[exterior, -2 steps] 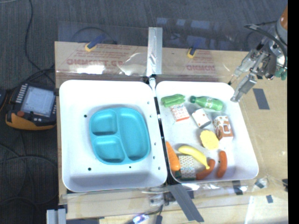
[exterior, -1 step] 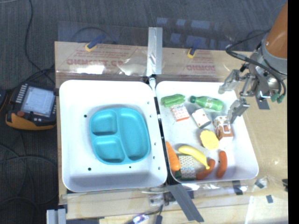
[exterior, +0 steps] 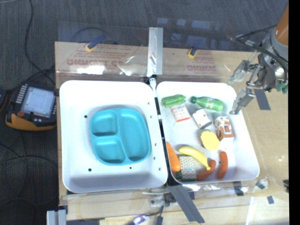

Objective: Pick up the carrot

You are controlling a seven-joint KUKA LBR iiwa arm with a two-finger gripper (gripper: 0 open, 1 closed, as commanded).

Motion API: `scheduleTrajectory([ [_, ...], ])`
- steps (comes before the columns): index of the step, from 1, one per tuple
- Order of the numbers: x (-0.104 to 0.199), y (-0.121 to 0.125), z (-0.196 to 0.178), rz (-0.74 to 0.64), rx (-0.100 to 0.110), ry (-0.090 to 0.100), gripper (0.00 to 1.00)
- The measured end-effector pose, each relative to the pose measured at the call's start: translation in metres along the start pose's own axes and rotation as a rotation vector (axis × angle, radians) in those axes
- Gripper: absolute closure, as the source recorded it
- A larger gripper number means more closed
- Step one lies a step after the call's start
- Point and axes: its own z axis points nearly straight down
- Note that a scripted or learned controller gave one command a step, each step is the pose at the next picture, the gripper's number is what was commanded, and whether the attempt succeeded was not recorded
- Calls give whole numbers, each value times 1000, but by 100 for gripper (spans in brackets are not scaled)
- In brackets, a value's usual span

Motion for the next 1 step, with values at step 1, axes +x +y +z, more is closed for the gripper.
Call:
scheduleTrajectory([
  [1, 35, 28, 85, -365, -1, 3, 0],
])
